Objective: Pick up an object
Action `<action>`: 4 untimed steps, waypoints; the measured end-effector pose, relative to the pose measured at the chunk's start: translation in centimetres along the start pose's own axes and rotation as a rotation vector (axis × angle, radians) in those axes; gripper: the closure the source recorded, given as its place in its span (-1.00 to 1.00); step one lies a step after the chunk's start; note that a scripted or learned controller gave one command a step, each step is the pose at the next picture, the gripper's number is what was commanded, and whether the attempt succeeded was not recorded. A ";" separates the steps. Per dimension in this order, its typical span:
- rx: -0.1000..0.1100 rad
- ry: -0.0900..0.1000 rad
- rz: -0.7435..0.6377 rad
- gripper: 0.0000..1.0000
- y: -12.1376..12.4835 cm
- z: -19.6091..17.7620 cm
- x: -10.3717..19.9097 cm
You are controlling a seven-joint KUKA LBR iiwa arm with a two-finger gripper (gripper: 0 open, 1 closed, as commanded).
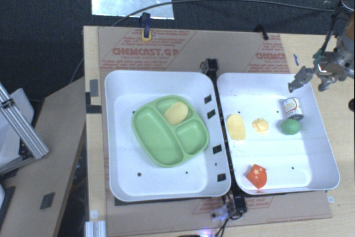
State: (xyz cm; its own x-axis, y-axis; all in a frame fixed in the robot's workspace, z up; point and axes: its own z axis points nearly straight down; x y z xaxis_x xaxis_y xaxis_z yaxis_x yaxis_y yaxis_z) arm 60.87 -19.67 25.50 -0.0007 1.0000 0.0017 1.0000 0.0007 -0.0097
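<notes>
The right bin (321, 172) holds several small objects. A small can (291, 108) lies near its far right corner, with a green ball (290, 126) just in front of it. Further left are a small yellow piece (259, 125) and a pale yellow oblong (236, 127). A red object (256, 175) sits by the near rim. My gripper (310, 81) hangs above the far right corner of this bin, just beyond the can. Its fingers (297, 80) are spread open with nothing between them.
The left bin (119, 175) bears a green divided plate (169, 130) with a yellow lemon-like object (176, 112) in its far compartment. Black clips (211, 114) run along the divider between the bins. A cable (222, 1) crosses the dark floor behind the bench.
</notes>
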 end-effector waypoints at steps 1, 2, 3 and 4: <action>-0.011 -0.002 -0.003 -1.00 0.2 -0.7 0.1; -0.010 -0.003 -0.001 -1.00 0.9 3.6 -0.3; -0.009 -0.002 -0.001 -1.00 1.6 8.1 -0.7; -0.009 -0.002 0.000 -1.00 1.1 12.4 -0.4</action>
State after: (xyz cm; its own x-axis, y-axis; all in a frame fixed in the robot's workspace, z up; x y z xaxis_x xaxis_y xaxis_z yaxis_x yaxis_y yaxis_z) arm 61.87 -20.01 13.09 -0.0011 1.0000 -0.0002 1.0000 0.0011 -0.0005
